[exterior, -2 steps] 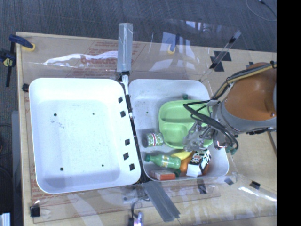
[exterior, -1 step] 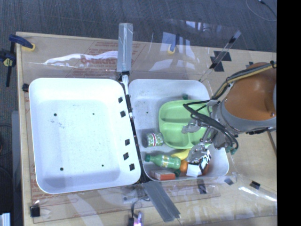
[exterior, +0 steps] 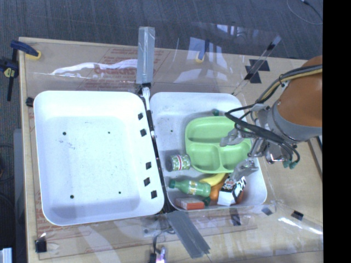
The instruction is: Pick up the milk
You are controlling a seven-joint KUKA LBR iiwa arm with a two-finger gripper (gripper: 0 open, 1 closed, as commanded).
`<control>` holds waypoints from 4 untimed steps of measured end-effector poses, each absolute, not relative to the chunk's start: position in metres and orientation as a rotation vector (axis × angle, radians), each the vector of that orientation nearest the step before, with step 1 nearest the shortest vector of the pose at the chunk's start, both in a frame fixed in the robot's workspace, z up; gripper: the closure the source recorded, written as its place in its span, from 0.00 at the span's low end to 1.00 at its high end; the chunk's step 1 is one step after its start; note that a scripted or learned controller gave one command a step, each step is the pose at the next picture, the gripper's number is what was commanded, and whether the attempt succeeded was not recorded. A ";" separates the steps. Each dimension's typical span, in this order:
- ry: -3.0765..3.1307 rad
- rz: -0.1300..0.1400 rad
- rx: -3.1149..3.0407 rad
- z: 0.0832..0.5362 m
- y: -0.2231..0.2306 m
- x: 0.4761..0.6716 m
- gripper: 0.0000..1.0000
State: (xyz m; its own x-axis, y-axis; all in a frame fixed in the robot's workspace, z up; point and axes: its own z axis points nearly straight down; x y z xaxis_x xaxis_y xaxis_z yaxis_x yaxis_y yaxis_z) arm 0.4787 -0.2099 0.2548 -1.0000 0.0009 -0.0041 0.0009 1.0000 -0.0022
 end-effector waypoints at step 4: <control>3.033 -0.005 -0.803 0.387 -0.202 0.552 1.00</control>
